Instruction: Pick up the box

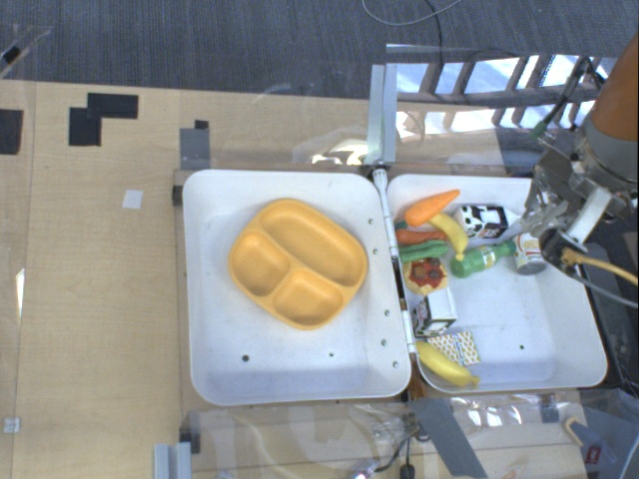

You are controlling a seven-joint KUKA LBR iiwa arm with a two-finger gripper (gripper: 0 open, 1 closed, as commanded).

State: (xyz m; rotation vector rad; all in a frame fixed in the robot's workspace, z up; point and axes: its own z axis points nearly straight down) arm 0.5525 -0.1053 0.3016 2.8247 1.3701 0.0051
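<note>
A small grey-and-white box (435,311) stands near the left wall of the right bin (539,352), between a strawberry-print item (427,272) and a banana (445,364). A black-and-white carton (483,221) lies further back, behind a second banana (450,234). My gripper (542,220) hangs over the bin's right half, well right of the small box and just right of the carton. It is directly above a small can (530,253), and nothing shows in its grasp.
In the right bin there is also a carrot (431,208), a green bottle (483,260) and a patterned packet (458,346). The left bin (215,357) holds a yellow divided plate (297,261). Cables run off the arm at the right.
</note>
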